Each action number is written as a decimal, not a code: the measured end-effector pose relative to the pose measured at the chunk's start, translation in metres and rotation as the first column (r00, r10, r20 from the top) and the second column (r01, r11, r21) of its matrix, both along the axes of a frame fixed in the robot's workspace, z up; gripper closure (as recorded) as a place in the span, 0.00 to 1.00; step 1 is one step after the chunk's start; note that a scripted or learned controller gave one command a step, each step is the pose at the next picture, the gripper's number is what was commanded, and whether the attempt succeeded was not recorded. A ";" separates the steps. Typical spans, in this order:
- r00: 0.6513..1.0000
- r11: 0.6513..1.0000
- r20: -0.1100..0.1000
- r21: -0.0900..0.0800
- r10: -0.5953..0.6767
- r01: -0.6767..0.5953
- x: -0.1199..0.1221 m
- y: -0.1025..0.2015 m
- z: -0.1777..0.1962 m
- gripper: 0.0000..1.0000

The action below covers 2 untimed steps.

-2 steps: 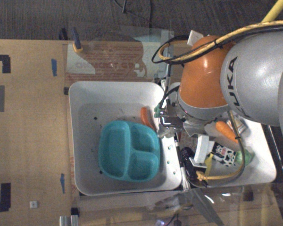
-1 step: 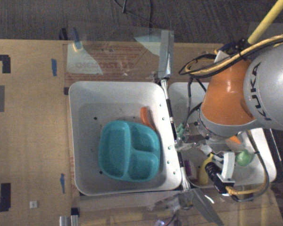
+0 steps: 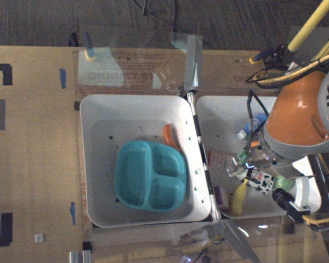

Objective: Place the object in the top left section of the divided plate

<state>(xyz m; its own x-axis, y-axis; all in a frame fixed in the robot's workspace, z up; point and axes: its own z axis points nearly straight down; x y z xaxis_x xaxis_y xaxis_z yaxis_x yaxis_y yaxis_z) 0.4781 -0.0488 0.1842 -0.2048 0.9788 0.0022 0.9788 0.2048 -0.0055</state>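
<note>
I see arm (image 3: 296, 114) reaching over right bin (image 3: 219, 114), gripper (image 3: 247, 163) low among clutter; grip state I cannot tell. Teal divided plate (image 3: 151, 174) lies in left bin (image 3: 98, 125), long axis left-right. Orange object (image 3: 171, 137) touches plate's upper right rim.

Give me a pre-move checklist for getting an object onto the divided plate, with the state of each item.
1. Divided plate lies flat in the left bin: ok.
2. Plate sections free of items: ok.
3. Orange object sits beside the plate, at its upper edge, not on it: ok.
4. Gripper is over the right bin, above the clutter: ok.
5. Object held between the fingers: cannot tell.
6. Yellow object lies apart in the right bin: ok.
</note>
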 end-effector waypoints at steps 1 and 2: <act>0.961 0.961 0.005 0.000 0.278 -0.278 0.014 -0.060 -0.014 1.00; 0.966 0.966 0.005 -0.001 0.259 -0.259 0.028 0.043 -0.001 1.00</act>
<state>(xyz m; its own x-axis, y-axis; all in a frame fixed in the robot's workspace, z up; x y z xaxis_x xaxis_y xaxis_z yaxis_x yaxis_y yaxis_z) 0.5058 -0.0063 0.1834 -0.4516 0.8922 0.0000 0.8922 0.4516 -0.0005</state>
